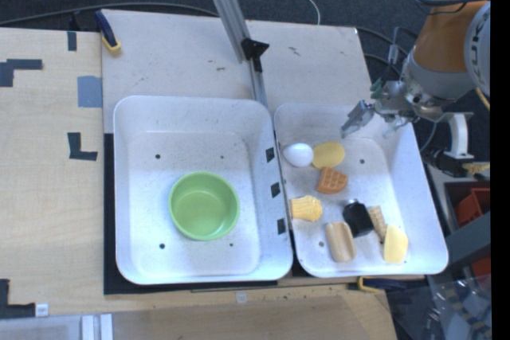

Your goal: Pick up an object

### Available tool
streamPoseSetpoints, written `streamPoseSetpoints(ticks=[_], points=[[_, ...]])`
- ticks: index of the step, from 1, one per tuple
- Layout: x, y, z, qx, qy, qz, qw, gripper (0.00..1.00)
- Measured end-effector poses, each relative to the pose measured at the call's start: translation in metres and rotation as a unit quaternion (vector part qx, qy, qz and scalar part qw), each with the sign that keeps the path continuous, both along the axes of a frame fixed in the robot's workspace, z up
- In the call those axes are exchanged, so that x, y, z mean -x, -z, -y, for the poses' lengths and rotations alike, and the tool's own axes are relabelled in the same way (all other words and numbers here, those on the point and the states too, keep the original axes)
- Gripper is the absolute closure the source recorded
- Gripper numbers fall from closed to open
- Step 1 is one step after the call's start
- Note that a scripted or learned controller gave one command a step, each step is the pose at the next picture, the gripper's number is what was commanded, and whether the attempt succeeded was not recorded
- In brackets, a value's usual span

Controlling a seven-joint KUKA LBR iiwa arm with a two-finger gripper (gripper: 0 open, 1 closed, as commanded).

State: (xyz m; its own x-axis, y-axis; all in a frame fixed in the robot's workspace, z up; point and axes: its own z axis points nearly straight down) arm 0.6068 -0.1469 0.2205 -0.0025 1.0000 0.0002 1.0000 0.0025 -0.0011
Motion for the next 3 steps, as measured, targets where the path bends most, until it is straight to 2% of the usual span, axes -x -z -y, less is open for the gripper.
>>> streamPoseSetpoints(ticks=[1, 3], points=[[0.0, 0.0, 0.0, 0.0, 0.0, 0.0, 1.0, 0.0], [-0.003, 0.09, -0.007, -0.0001, 0.0, -0.003, 1.0, 0.0]])
